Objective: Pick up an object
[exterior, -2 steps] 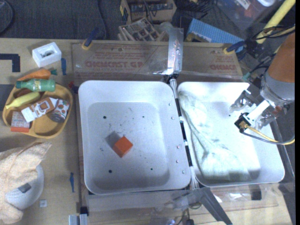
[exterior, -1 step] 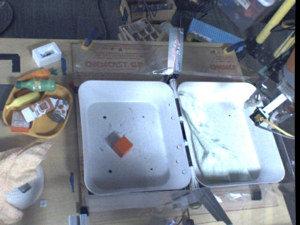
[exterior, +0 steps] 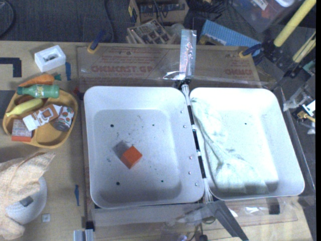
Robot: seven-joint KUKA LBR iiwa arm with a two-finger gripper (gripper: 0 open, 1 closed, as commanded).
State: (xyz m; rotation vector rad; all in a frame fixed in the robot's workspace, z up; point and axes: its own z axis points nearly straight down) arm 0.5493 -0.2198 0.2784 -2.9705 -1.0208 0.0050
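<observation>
An orange cube (exterior: pixel 132 157) lies on the floor of the left white bin (exterior: pixel 100 102), a little left of and below that bin's middle. A small grey patch, like its shadow or a mark, touches the cube's upper left corner. The right white bin (exterior: pixel 283 134) holds no loose objects, only grey scuff streaks on its floor.
A yellow bowl (exterior: pixel 47 137) at the left of the bench holds a green bottle, a banana and small packets. A white box (exterior: pixel 49 57) sits above it, and a tan cloth (exterior: pixel 22 185) lies at the lower left. A metal post (exterior: pixel 187 54) stands behind the seam between the bins.
</observation>
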